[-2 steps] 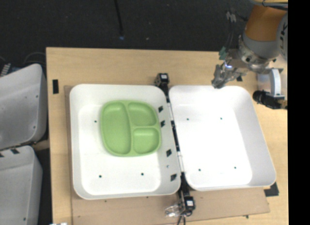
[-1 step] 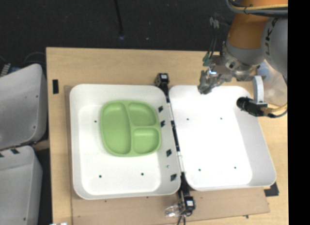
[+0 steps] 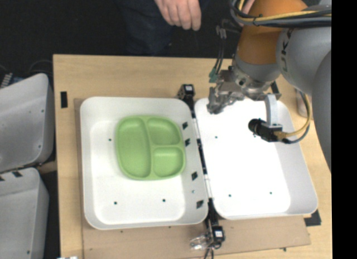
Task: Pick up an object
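Observation:
A light green divided plate (image 3: 149, 147) lies flat in the left white bin (image 3: 100, 207), a little above its middle. My gripper (image 3: 216, 105) hangs over the far left corner of the right white bin (image 3: 262, 196), close to the wall between the two bins. It is to the right of the plate and apart from it. I see nothing held at the gripper's tip. The grey arm with its orange band (image 3: 268, 23) rises behind it to the upper right.
A person's hand (image 3: 177, 1) hangs above the bench's far edge. A black fitting on a yellow cable (image 3: 265, 129) dangles from the arm over the right bin. Black clips (image 3: 195, 157) line the seam between the bins.

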Action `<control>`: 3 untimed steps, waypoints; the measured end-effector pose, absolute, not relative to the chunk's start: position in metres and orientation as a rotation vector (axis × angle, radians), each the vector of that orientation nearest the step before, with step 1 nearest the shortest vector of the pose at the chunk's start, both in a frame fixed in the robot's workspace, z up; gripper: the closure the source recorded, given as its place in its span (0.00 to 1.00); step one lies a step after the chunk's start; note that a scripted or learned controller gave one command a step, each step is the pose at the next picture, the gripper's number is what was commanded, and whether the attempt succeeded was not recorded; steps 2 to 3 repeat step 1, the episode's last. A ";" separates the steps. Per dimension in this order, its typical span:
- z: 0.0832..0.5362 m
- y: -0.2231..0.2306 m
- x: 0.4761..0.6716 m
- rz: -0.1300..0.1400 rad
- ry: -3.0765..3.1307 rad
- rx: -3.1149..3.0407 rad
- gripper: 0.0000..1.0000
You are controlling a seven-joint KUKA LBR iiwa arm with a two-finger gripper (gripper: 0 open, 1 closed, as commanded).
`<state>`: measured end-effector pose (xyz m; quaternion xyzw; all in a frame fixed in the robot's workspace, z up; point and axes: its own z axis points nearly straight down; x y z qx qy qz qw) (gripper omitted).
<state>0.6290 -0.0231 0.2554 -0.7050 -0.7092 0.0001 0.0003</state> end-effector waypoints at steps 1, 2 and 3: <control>0.254 0.033 0.635 -0.004 -2.232 -2.215 1.00; 0.254 0.033 0.635 -0.004 -2.232 -2.215 1.00; 0.254 0.033 0.635 -0.004 -2.232 -2.215 1.00</control>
